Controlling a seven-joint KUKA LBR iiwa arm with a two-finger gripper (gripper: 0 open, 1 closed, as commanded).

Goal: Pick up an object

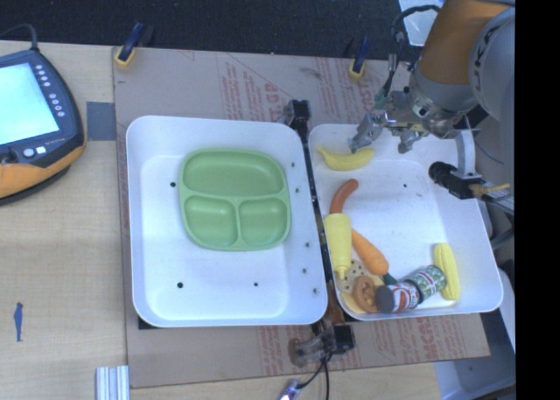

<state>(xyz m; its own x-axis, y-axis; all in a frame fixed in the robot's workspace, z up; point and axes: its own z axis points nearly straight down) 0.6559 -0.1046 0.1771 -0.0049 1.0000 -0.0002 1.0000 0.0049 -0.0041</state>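
A green divided plate [234, 199] is seen in the left bin [149, 214]. In the right bin [411, 206], the end effector [385, 136] is held above a yellow banana [346, 159], its fingers spread apart and nothing clamped between them.

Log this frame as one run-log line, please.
stage: reaching | gripper: open, above right bin's far-left corner | nearest: banana, not held | left bin: green tray
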